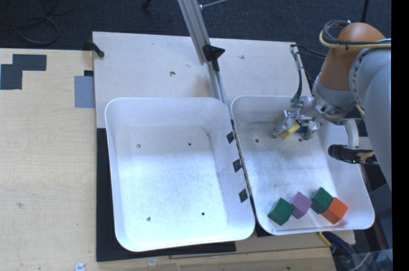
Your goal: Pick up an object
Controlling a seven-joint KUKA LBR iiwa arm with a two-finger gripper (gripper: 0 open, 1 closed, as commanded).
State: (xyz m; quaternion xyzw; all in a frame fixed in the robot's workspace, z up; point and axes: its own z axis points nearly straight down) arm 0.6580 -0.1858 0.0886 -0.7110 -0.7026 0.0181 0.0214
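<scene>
Pale surface (51,154) carries both bins; I see my hand (295,128) pinching a yellow piece (289,130), lifted above the right bin (358,225), away from the cubes (307,204).

I see four blocks (307,206) clustered at the right bin's (281,167) near edge (touching, I think); gripper (295,126) hangs farther back.

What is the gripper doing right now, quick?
Gripper: down in the right bin, with a yellow thing at its tip; a real hold cannot be told.
</scene>
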